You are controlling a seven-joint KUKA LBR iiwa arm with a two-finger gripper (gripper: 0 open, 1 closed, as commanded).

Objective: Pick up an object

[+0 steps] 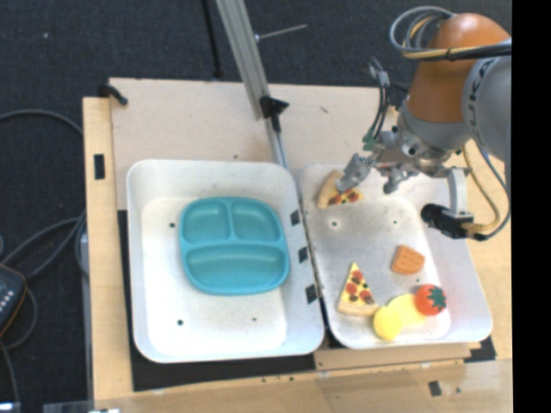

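- From my remote station I see the gripper [351, 179] low over the far left corner of the right bin [478, 317], the grey arm [448, 84] with its orange band reaching in from the right.
- One visible finger [354, 172] points down and left at a pizza slice [337, 194] that lies against the bin's far left wall; the fingertip is at or just above the slice's upper edge.
- I cannot tell whether the tool is spread or pressed together, nor whether it touches the slice.
- Nearby obstruction: the bin wall just left of that slice, and the slanted aluminium post [245, 50] whose foot stands near the corner between the two bins.
- A second pizza slice [355, 291] lies at the near side of the right bin, well apart from the tool.
- Beside it, a yellow lemon-shaped piece [394, 317] touches a red tomato [430, 298]; an orange wedge [407, 260] lies just beyond them.
- The left bin [146, 334] holds a teal divided plate [232, 245] with three compartments, lying flat.
- A black cable fitting [448, 222] hangs over the right bin's far right edge.
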